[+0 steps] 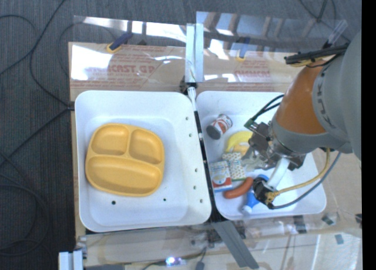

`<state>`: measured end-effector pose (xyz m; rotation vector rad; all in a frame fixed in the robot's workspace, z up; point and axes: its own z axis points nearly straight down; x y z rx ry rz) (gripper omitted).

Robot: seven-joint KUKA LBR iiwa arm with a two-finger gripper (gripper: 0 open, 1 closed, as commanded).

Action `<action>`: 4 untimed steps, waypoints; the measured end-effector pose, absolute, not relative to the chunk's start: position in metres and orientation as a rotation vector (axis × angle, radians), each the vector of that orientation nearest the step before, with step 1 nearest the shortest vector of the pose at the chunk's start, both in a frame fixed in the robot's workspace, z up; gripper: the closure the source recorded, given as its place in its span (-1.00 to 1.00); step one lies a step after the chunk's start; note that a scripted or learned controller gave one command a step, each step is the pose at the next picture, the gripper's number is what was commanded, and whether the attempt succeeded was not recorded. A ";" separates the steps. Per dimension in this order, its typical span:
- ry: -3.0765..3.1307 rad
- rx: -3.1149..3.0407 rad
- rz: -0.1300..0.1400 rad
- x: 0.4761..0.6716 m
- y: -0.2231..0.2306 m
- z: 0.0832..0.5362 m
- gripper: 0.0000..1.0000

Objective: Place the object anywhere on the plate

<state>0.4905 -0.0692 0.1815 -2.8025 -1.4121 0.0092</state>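
Two shallow white bins sit side by side on the bench. Left white bin (176,204) holds a yellow-orange plastic plate (124,159) w/ three compartments: two small ones on the far side, one long one on the near side. It lies flat, left of the bin's centre.

Right white bin (311,204) holds a cluster of small objects: a red-and-white can (220,125) on its side toward the far left; a yellow rounded toy, prob. a banana (238,141), just right of it; a small patterned packet (233,165) and a red-and-white carton (220,174) nearer; a red-orange sausage-shaped toy (238,187) lying at a slant just near of those; a white tube w/ blue tip (249,205) toward the near edge.

Grey arm w/ orange band (299,107) reaches in from the right. End effector (258,151) hangs over the object cluster, beside the banana and packet. Whether it's wide or narrow: can't tell, and no object is visibly in its grasp.
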 end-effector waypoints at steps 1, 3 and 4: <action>-1.239 -2.885 0.008 0.484 -0.058 0.204 1.00; -0.328 -3.128 0.008 0.499 -0.041 0.341 1.00; -1.118 -2.932 0.013 0.482 -0.021 0.183 1.00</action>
